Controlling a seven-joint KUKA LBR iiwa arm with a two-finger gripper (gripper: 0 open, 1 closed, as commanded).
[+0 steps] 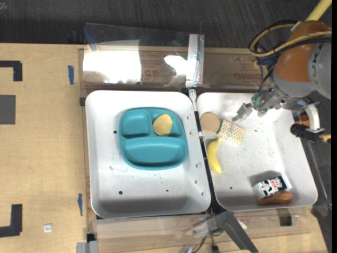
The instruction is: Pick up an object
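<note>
The arm [300, 62] reached in over the upper right corner of the right bin [287, 165], and its pincer [243, 112] hung low above that bin's upper middle, pointing down and to the left; whether it stood wide or narrow could not be told, and nothing showed between its tips. Taking the right bin as the landmark: a round tan disc [210, 123] lay at its upper left corner, close to the wall shared with the left bin [102, 162]; a small square patterned cloth [231, 133] lay just right of the disc and just below the pincer; a yellow banana [214, 155] lay along its left wall, below the disc; a small black-and-white carton [272, 186] sat near its lower right corner, touching a brown sausage-shaped piece [277, 197] beneath it. Left of the right bin, in the left bin, a teal divided tray [150, 149] held a yellow round object [162, 124] in its upper right compartment. Both bins rested on the desk [37, 141]
</note>
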